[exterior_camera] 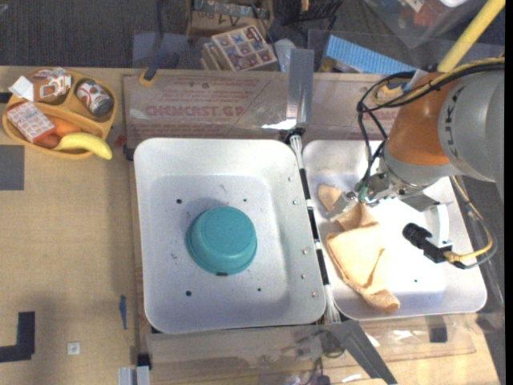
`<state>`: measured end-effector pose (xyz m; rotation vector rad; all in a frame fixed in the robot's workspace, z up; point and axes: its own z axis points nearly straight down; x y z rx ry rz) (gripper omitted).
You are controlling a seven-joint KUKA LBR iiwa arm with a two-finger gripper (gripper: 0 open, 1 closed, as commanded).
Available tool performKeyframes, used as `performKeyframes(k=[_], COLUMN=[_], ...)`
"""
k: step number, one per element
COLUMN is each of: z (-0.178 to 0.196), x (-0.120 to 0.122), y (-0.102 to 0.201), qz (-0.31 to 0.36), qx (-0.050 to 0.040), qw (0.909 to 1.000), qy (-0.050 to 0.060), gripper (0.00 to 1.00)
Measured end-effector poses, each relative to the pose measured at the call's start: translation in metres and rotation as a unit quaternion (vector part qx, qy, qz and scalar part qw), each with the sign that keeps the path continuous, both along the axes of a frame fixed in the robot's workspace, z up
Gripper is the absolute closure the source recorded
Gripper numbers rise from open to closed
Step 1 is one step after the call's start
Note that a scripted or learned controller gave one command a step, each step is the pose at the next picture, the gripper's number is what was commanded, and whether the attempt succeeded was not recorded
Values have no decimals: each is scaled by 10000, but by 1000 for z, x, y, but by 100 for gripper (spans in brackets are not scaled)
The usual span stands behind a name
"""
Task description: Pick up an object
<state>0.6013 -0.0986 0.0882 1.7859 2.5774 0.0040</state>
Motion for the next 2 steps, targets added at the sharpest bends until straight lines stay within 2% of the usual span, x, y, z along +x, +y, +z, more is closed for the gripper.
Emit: performKeyframes(k=[1,2], z=[12,98], x=[2,66], y=[-1,65], qz=[-11,777], qx=[3,-3], qw=[10000,9970], qy=[-37,13], gripper=[100,100])
